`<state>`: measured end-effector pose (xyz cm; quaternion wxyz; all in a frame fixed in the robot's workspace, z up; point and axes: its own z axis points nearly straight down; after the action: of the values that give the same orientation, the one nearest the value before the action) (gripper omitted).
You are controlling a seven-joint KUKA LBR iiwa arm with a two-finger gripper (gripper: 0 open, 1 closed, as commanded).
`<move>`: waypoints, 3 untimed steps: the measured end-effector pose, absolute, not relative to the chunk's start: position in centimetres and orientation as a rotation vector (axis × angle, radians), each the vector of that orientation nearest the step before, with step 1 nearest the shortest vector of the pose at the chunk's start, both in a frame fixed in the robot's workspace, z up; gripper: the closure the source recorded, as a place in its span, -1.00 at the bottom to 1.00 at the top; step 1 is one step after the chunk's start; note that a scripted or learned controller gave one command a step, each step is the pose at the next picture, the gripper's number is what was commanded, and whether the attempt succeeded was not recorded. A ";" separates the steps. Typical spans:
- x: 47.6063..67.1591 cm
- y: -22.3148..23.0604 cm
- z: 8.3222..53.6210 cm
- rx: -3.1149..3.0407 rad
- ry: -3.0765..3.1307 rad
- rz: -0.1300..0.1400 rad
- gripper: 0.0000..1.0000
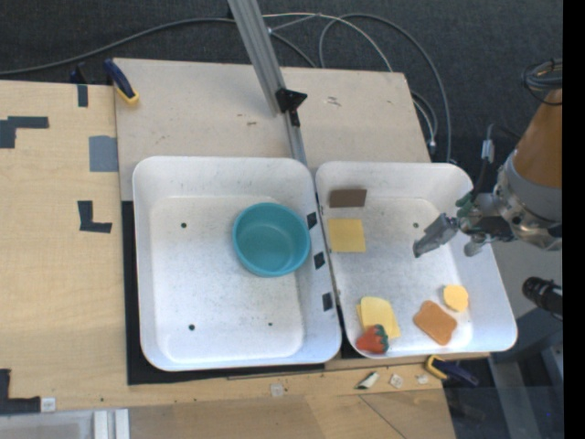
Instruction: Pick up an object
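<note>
The right bin [475,190] holds a brown block [347,198], a flat yellow square [346,235], a yellow piece [377,314] with a small red item [372,339] against it, an orange toast-like piece [435,322] and a small orange-yellow round piece [456,297]. A teal bowl [271,238] sits in the left bin [174,199]. My gripper [450,243] hovers over the right side of the right bin, above the round piece. It is open, with nothing between its fingers [428,242].
A grey pole [260,48] slants down to the gap between the bins. Cables [384,35] run behind the right bin. A blue-and-yellow tool [122,82] lies at the bench's far left corner, and small bits [393,380] lie by the front edge.
</note>
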<state>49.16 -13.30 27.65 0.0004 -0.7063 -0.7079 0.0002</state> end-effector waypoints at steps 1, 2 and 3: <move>49.2 -13.3 27.7 -2.219 -2.223 0.001 -1.00; 49.8 -12.6 21.8 -2.215 -2.219 0.007 -1.00; 49.5 -12.7 15.4 -2.215 -2.217 0.009 -1.00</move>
<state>49.55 -12.75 15.41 0.0039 -0.7068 -0.7074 0.0028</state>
